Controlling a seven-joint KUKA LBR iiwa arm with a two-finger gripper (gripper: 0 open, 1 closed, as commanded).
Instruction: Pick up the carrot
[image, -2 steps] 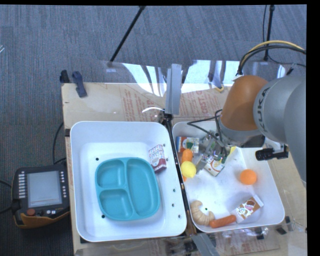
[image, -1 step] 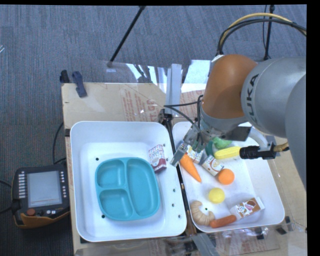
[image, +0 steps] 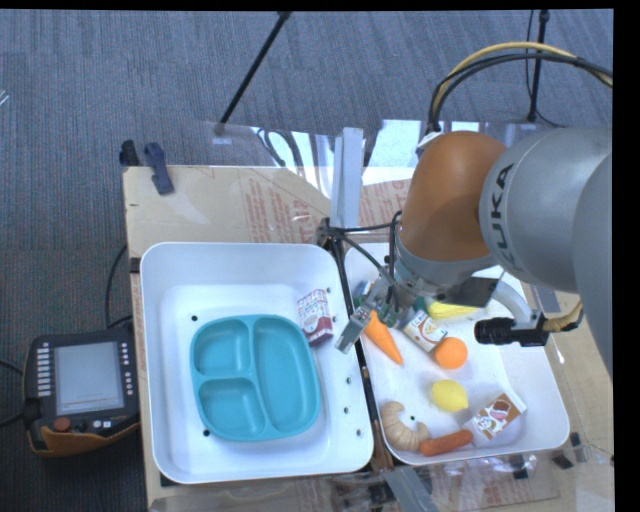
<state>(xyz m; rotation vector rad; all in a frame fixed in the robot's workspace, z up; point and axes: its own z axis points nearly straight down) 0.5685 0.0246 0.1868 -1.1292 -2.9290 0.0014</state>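
A: What is lying nearest the camera?

B: In the right bin (image: 556, 405), a croissant (image: 404, 427) and a sausage (image: 446, 442) are sitting along the near edge, with a small carton (image: 497, 416) beside them and a lemon (image: 449, 395) just behind.

A: And the carrot?

B: The carrot (image: 383, 338) is lying at the right bin's left side, thick end touching the gripper (image: 372, 312), tip pointing toward the near right.

A: Is it being held?

B: The fingers are hiding under the wrist, so I cannot tell whether they are open or closed. I'm judging the pick unfinished: the carrot is looking low in the bin. Lifting is left.

A: The left bin (image: 160, 300)?

B: It is holding a blue tray (image: 256, 377) and a small packet (image: 316, 313).
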